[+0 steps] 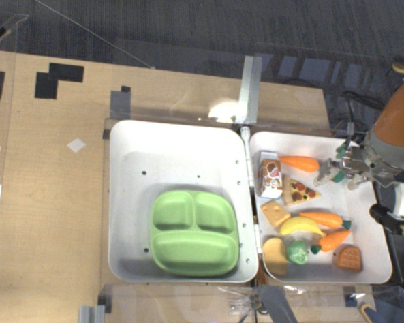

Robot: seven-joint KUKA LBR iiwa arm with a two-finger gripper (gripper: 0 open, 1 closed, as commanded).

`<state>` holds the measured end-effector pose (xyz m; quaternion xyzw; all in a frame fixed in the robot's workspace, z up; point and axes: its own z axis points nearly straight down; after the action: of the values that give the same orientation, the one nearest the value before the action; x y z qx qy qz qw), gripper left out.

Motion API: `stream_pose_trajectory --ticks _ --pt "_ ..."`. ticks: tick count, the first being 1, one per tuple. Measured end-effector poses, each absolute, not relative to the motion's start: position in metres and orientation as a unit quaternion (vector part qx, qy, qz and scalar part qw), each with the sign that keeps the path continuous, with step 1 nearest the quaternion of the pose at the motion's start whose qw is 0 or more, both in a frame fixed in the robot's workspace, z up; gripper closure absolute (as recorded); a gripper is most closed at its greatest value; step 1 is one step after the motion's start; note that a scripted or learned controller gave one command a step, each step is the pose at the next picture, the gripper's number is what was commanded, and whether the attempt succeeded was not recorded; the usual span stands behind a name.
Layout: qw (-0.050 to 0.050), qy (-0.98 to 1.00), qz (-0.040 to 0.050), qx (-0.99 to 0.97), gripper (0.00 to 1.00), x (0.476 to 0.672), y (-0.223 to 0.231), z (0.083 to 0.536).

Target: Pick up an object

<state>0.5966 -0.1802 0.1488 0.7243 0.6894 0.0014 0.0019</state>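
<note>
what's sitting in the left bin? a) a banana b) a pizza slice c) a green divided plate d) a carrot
c, the green divided plate lies alone in the left bin; the food toys sit in the right bin.

Toy foods crowd the right bin (pixel 380 267). An orange carrot (pixel 299 163) lies flat at twelve o'clock, a pizza slice (pixel 300 192) just below it at centre. A yellow banana (pixel 300 227) lies toward six o'clock.

Green tray (pixel 194 233) in left bin (pixel 129 187); toy food heaped in right bin (pixel 373 267). Gripper (pixel 341 169) hovering just right of top carrot (pixel 299 163).
</note>
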Motion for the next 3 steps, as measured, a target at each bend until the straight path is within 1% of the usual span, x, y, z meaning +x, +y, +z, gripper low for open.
stream_pose_trajectory --ticks 1,2,3 --pt "0.002 0.655 0.001 0.756 0.0 0.632 -0.17 0.095" --pt "-0.017 0.642 -0.0156 0.766 0.0 0.66 -0.168 0.088" --pt "-0.013 0.645 -0.0098 0.764 1.0 0.664 -0.164 0.101"
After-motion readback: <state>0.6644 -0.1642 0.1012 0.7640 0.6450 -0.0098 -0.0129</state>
